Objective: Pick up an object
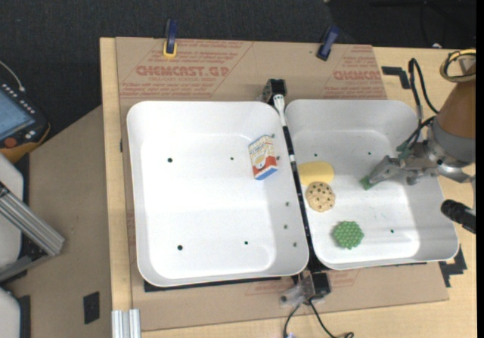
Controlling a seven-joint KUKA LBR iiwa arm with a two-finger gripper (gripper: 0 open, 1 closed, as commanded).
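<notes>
I judge this the approach step. The gripper (368,180) sits over the right bin (393,113), fingers close together, holding nothing. The cookie (321,196) lies flat at its nine o'clock, touching a yellow piece (316,172); round, no long axis. Next: open, shift over it, descend.

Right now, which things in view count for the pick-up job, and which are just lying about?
Job:
tool over right bin
yellow piece
cookie
green ball
small carton in left bin

Lying about:
blue clamps
cardboard sheet
black cables
</notes>
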